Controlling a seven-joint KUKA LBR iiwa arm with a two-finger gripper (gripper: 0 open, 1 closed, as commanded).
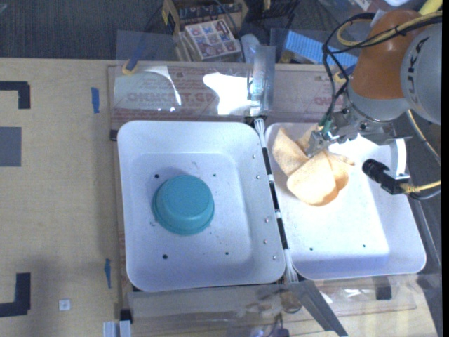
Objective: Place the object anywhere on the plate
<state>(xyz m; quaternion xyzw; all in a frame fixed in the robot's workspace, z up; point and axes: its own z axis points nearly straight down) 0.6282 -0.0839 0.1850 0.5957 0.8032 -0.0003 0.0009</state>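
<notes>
Pincer [317,140] hangs over right bin's [400,251] far-left corner, touching the bread slice [316,181]; jaw state can't tell. Teal plate [184,203] lies well left, in left bin [140,139].

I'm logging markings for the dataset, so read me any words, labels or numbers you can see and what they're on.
"UK", partial grey letters on the arm at the right edge.
Faint reddish lettering on the glossy board behind the bins: too washed out by glare to read.
Printed box on the floor: too small to read.

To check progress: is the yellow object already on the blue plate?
No, the yellow object lies in the right bin, while the blue plate is in the left bin.
</notes>
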